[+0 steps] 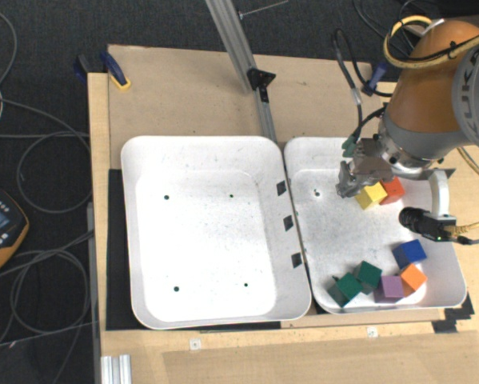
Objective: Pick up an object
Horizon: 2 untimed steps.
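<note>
Two white bins sat side by side on the wooden bench; the left bin lay beside the right bin, which held all the blocks. Nearest the front rim of the right bin, two dark green blocks lay touching, with a purple block just beside them and an orange block against the purple one. A blue block lay just behind the orange one. Farther back, toward the bin's far half, a yellow block lay tilted, a small bright cube with one corner turned toward the front, and a red-orange block touched its right side. The gripper hung just to the left of the yellow block, its dark metal tip close over the bin floor and right up against the cube's left edge; whether the block sat between its fingers could not be told, nor how far they were spread. Above it rose the grey arm with its wide orange band, reaching in from the right. Beyond the bins a grey metal pole slanted across the bench's far edge
</note>
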Motion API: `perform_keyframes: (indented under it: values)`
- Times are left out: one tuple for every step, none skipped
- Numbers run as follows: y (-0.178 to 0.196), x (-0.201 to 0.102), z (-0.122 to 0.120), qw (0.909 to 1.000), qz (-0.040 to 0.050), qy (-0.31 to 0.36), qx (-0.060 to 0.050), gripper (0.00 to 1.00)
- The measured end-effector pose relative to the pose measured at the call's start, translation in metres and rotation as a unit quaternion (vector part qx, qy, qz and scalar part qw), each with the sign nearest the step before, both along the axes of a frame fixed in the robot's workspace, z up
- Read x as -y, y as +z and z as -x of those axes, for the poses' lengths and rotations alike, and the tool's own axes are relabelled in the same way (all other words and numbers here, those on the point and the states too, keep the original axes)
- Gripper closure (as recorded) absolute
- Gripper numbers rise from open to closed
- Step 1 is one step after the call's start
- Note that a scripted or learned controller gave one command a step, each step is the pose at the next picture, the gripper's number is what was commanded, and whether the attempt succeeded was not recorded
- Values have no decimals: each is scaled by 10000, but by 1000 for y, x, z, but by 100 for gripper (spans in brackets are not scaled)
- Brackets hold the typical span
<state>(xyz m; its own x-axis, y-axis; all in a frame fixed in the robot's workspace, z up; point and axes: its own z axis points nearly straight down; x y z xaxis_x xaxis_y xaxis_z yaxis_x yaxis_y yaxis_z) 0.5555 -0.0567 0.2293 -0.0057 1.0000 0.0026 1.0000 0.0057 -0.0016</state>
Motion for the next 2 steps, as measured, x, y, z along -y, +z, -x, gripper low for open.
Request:
perform_keyframes:
  values:
    - [-5,-52,-7,10000,0,5,4,100]
    - [-4,-109,5,10000,-6,6,-3,100]
